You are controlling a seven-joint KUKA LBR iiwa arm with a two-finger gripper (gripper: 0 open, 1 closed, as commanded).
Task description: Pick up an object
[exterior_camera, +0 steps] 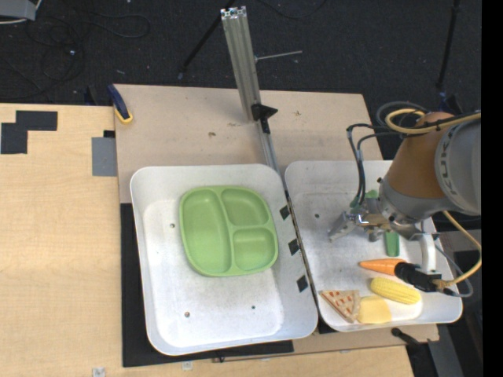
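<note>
The right bin (pixel 322 191) holds several toy foods along its front right. An orange carrot (pixel 378 266) lies just behind a yellow corn cob (pixel 394 290). A pizza slice (pixel 340 302) and a pale yellow block (pixel 375 311) lie at the front edge. A small green piece (pixel 391 245) shows beside the wrist. My gripper (pixel 351 224) hangs low over the middle of the right bin, left of the carrot and apart from it. Nothing is seen held in it.
The left bin (pixel 157 305) carries a green divided plate (pixel 229 230) in its middle. An upright aluminium post (pixel 244 65) stands behind the bins. The arm's grey and orange body (pixel 428 171) covers the right bin's far right part.
</note>
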